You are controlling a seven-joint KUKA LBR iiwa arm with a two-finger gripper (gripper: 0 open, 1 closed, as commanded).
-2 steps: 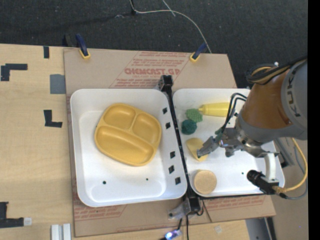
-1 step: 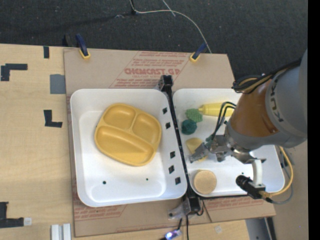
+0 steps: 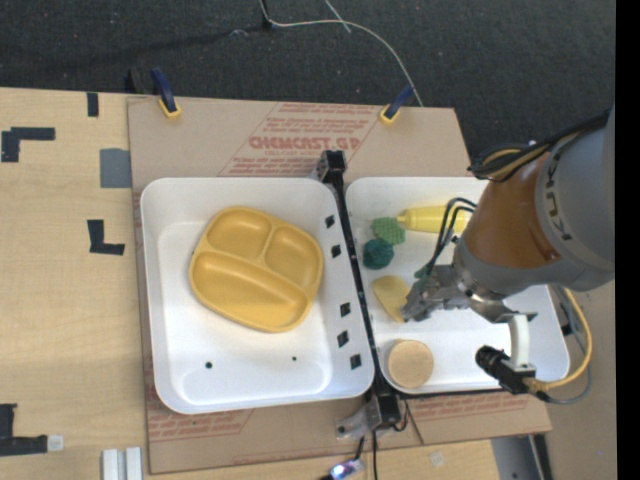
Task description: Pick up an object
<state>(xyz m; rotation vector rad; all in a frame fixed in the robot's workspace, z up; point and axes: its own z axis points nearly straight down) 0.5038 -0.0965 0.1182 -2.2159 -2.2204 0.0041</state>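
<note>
1. A pale yellow wedge (image 3: 389, 294) is seen in the right bin (image 3: 545, 363), beside the divider, with the gripper (image 3: 415, 306) lowered at its right edge.
2. Whether the gripper is open or closed cannot be told.
3. "CHEMCAST" is read in red on the cardboard sheet (image 3: 300, 140) laid on the counter (image 3: 60, 298).
4. Open floor is left along the left bin (image 3: 165, 368)'s front, below the yellow divided plate (image 3: 257, 267).

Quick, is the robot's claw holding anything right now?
Gripper: low over the pale yellow piece in the right bin; whether it grips it cannot be told.
</note>
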